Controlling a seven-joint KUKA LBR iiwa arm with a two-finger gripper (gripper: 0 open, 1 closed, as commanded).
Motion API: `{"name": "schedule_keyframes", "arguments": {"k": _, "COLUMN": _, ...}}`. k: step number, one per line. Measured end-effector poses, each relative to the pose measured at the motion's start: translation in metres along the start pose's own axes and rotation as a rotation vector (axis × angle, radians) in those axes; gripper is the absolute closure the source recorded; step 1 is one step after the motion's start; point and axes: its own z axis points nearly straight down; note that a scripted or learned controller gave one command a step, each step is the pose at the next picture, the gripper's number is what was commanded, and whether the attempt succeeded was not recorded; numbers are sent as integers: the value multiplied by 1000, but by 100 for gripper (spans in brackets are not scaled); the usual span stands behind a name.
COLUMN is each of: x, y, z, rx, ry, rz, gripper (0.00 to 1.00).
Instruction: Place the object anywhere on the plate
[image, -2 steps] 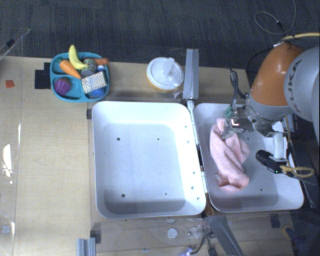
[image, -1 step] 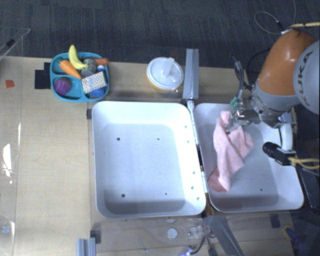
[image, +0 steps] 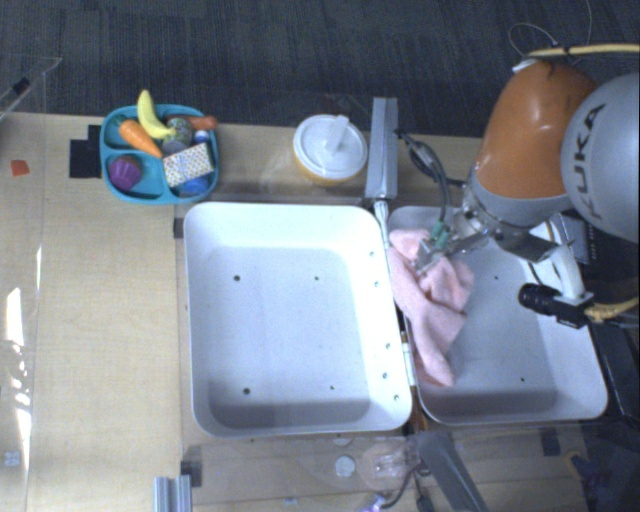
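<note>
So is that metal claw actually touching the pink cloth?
Touching: in the camera view the gripper sits on the pink cloth, which bunches up around its tip.

Bench top (image: 90, 330) pale wood, lit evenly, glare streak far left of claw. Dark grey carpet floor (image: 300, 45) along top, beyond claw. Metal upright post (image: 381, 150) just left of claw, betw. the two bins. Black patch (image: 84, 157) on bench far left. Clear panel edge (image: 25, 85) at top-left corner.

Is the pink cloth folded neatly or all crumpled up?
Crumpled. The soft pink cloth lies bunched in wrinkly folds along the left side of the right white bin, not laid flat.
</note>
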Motion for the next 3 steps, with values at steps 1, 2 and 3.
{"name": "schedule_keyframes", "arguments": {"k": 1, "x": 46, "y": 19, "z": 2, "rx": 0, "ry": 1, "rz": -404, "gripper": 100}}
{"name": "schedule_keyframes", "arguments": {"k": 2, "x": 104, "y": 29, "z": 3, "rx": -2, "ry": 1, "rz": -805, "gripper": 100}}
{"name": "schedule_keyframes", "arguments": {"k": 3, "x": 154, "y": 31, "z": 7, "rx": -3, "ry": 1, "rz": -1123, "gripper": 100}}
